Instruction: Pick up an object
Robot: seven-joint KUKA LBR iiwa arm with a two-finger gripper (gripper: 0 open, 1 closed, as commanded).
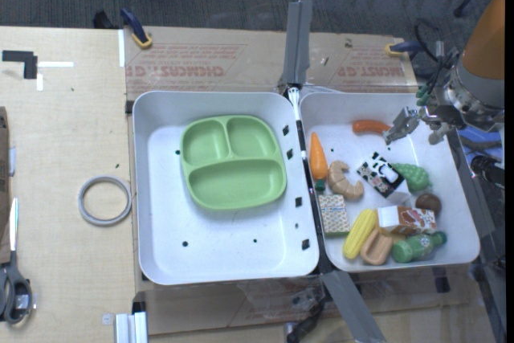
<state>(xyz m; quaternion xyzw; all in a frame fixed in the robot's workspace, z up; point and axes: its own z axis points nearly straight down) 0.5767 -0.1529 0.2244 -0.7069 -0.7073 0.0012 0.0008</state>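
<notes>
Right now the hand [421,124] is hovering open and empty just right of the orange sausage [370,126]. That sausage is lying lengthwise toward the hand.

one fixed camera looks down at a slant from above the bench [64,173], taking in both white bins [152,197] whole.

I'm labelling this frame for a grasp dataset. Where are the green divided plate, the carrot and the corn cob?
green divided plate [234,174], camera view, floor of its large compartment.
carrot [318,157], camera view, middle of its orange body.
corn cob [360,233], camera view, middle of its yellow length.
</notes>
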